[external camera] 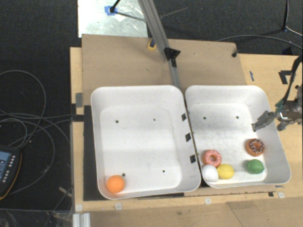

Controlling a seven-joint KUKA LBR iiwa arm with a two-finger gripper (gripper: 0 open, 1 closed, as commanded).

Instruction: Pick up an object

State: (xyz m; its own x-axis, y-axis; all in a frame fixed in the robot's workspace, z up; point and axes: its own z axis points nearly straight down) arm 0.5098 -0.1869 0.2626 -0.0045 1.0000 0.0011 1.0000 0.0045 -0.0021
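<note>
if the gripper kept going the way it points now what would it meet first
The gripper points left and slightly down over the right bin; it would likely meet bare bin floor first, passing above the pink donut, though depth is unclear.

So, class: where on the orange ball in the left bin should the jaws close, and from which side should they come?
Come from straight above. The orange ball sits in the left bin's near-left corner, close to both walls, so a sideways approach is probably blocked. It is round, so close the jaws across its widest middle, lined up diagonally so each finger drops into free floor rather than against a wall.

Ball in left bin
</note>
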